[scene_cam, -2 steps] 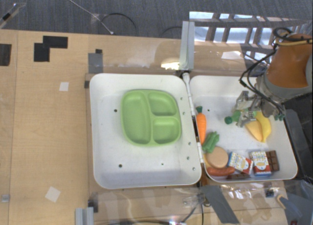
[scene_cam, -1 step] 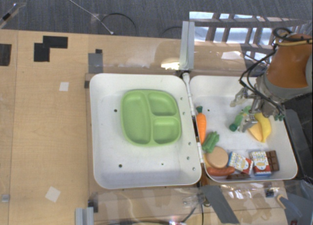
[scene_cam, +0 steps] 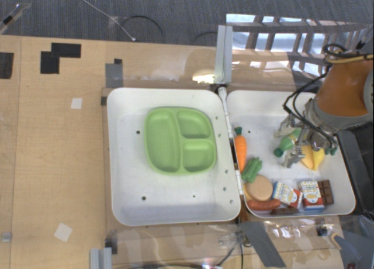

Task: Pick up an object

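The left bin carries a green tray at its middle. The right bin carries the toys: a carrot along its left edge, a burger and small cartons along the near edge. The arm reaches in from the right edge, and its gripper hangs low over a yellow piece near that edge. The piece lies just under and right of the fingertips. Whether the fingers are spread or closed cannot be told.
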